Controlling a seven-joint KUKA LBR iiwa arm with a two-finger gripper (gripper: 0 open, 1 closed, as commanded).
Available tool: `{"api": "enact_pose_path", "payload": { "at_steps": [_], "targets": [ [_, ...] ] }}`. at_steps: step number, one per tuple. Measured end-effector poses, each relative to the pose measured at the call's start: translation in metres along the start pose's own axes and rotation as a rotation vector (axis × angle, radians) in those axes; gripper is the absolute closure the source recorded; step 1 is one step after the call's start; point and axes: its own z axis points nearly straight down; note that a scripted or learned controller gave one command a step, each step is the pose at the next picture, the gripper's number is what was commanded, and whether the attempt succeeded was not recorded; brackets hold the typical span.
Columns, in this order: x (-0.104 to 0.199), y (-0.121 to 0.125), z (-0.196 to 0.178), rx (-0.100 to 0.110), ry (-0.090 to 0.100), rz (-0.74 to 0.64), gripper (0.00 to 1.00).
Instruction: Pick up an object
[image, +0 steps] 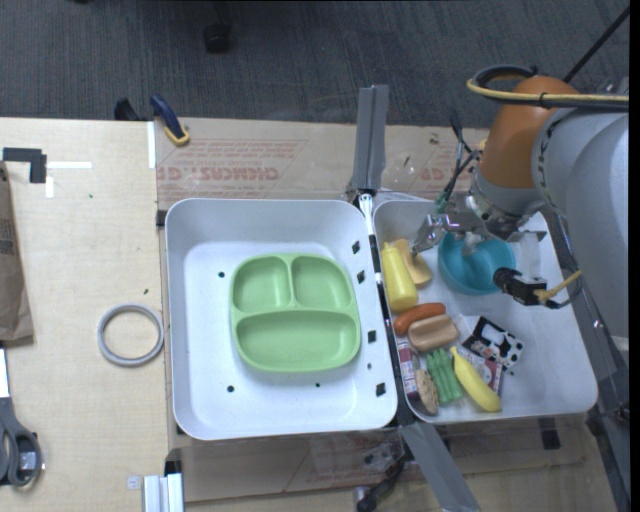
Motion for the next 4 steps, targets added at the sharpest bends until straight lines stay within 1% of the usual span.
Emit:
{"api": "enact_pose_path", "payload": {
  "at_steps": [1, 2, 3, 4],
  "targets": [
    [-0.002, 0.000, -0.012, 0.001, -0.002, 0.002, 1.00],
    [0.042, 0.000, -0.099, 0.002, 0.001, -0.076, 1.00],
    [0.087, 0.000, -0.098, 0.005, 0.000, 0.079, 1.00],
    [0.129, -0.044, -0.099, 0.004, 0.000, -0.033, 1.00]
  ]
}}
